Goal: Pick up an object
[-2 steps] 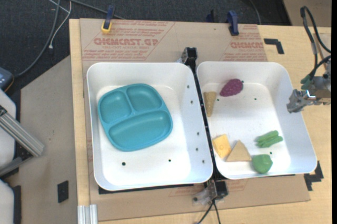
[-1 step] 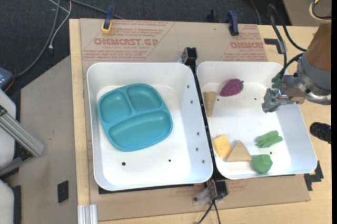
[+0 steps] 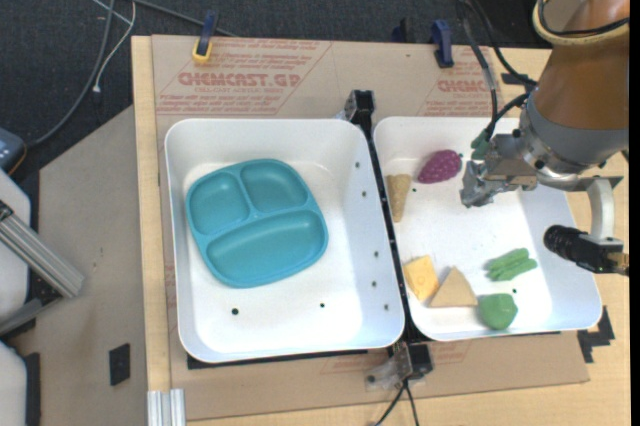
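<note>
My gripper (image 3: pixel 482 186) hangs over the upper middle of the right bin (image 3: pixel 560 214), on the grey arm that comes in from the right. Just to its left lies a purple bunch of grapes (image 3: pixel 438 165), close to the gripper but apart from it. A pale tan piece (image 3: pixel 398 194) rests against the divider. Toward the front of the bin lie a yellow cheese block (image 3: pixel 421 276), a tan wedge (image 3: pixel 455 291), a round green item (image 3: pixel 497 311) and a green leafy piece (image 3: pixel 511 264). I see nothing held in the gripper.
The left bin (image 3: pixel 190 164) holds a teal divided plate (image 3: pixel 257 221). A black clamp (image 3: pixel 360 104) sits at the top of the wall between the bins. A black part (image 3: pixel 580 249) juts in over the right bin's right edge. Cables trail across the dark floor behind.
</note>
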Controlling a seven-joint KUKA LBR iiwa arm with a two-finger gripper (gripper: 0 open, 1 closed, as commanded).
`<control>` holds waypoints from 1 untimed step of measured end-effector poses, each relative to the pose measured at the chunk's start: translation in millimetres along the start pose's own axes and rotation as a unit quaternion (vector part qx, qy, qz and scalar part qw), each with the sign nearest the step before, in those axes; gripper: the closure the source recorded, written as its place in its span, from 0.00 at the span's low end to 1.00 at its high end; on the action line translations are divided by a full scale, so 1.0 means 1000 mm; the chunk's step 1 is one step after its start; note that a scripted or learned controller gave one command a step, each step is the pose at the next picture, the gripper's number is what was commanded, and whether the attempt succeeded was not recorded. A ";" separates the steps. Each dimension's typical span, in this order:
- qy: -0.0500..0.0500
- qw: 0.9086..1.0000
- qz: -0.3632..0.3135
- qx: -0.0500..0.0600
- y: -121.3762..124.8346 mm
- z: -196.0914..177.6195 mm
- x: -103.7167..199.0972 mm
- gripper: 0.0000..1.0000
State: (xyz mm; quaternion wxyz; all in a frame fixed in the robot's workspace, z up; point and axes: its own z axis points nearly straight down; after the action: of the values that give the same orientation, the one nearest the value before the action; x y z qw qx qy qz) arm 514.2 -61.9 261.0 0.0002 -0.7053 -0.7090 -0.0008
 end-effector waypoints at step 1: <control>0.000 1.000 0.001 0.002 0.002 0.017 0.046 1.00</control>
State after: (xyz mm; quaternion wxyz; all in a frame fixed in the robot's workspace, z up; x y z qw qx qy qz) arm 516.1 -15.9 244.4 0.0017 -0.7063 -0.7080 0.0006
